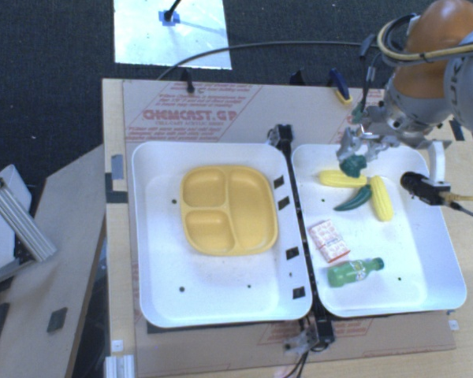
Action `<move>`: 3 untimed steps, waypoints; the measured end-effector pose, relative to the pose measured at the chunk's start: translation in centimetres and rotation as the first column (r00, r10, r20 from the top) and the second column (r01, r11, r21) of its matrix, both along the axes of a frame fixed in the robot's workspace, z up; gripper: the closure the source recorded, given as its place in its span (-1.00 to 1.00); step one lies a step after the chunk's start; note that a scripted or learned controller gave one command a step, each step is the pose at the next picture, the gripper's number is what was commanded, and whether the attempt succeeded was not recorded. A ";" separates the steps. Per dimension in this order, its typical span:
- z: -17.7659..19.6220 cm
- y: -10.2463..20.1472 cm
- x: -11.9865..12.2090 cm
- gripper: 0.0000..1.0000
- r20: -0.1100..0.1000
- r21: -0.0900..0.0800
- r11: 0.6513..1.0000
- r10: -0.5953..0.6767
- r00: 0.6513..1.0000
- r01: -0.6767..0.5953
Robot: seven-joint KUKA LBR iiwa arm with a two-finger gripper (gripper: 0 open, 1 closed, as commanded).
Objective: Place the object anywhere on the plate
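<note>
Plate [227, 210] centred in left bin, rim clear; tool [353, 164] pinching dark-green object.

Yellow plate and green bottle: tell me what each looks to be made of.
The yellow plate looks like moulded plastic with a smooth, dull finish: one even colour, soft rounded dividers between three compartments. The green bottle, lying on its side in the right bin, looks like glossy plastic, going by bright highlights along it, though glass or a toy replica cannot be ruled out.

Item one: I am reading red "CHEMCAST GP" lettering, printed on the clear sheet [191, 105] lying under my bins.
</note>
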State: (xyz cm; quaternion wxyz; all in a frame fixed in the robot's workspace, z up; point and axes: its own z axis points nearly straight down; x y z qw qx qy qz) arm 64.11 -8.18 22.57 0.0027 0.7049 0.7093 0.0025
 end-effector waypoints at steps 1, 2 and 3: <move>2.9 0.0 0.1 1.00 -0.003 0.000 1.000 0.000 1.000 0.000; 3.1 3.8 -3.0 1.00 -0.007 0.001 1.000 0.002 1.000 -0.002; 2.3 7.7 -4.9 1.00 -0.009 0.002 1.000 0.002 1.000 -0.002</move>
